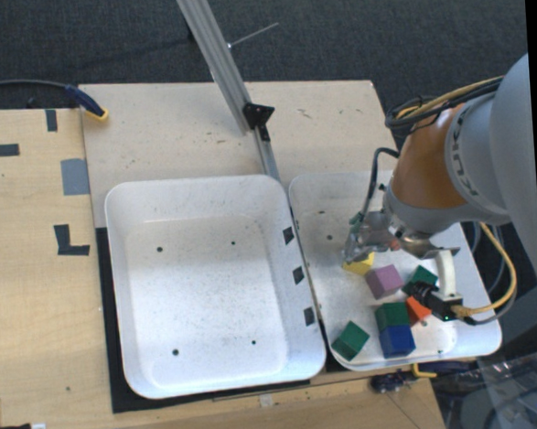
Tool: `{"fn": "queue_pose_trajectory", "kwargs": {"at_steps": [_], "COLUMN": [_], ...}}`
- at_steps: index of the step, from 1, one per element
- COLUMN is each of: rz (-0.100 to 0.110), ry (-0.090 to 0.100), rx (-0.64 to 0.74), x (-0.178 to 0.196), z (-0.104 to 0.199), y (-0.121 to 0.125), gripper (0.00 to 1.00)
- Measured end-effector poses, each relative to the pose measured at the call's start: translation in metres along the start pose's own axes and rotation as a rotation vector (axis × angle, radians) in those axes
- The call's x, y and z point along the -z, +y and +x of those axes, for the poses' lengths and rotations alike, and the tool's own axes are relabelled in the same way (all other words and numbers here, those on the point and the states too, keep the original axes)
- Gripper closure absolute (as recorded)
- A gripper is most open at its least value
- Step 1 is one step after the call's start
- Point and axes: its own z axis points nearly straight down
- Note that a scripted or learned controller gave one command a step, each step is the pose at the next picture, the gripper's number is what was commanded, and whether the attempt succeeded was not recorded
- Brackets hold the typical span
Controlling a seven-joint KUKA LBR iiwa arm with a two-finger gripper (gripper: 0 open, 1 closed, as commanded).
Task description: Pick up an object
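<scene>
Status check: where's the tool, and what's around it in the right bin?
Tool low in right bin, directly over yellow block. Grasp not confirmed. Purple block close beside; green and blue blocks nearer the front.

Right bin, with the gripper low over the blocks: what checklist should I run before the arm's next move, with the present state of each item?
1. Gripper is over the right bin: ok.
2. Yellow block lies directly at the gripper: ok.
3. Yellow block seen between the fingers: cannot tell.
4. Neighbours clear of the target: not ok, purple block sits close beside it.
5. Green block is well apart from the gripper: ok.
</scene>
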Motion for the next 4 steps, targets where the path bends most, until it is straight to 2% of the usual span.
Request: {"fn": "queue_pose_trajectory", "kwargs": {"at_steps": [1, 2, 3, 4], "rz": [0.021, 0.018, 0.018, 0.024], "ry": [0.005, 0.004, 0.005, 0.008], "rx": [-0.002, -0.001, 0.0, 0.004], "x": [0.048, 0.098, 0.149, 0.134], "z": [-0.009, -0.02, -0.012, 0.045], "y": [-0.002, 0.003, -0.001, -0.003], "gripper": [1.0, 1.0, 1.0, 1.0]}}
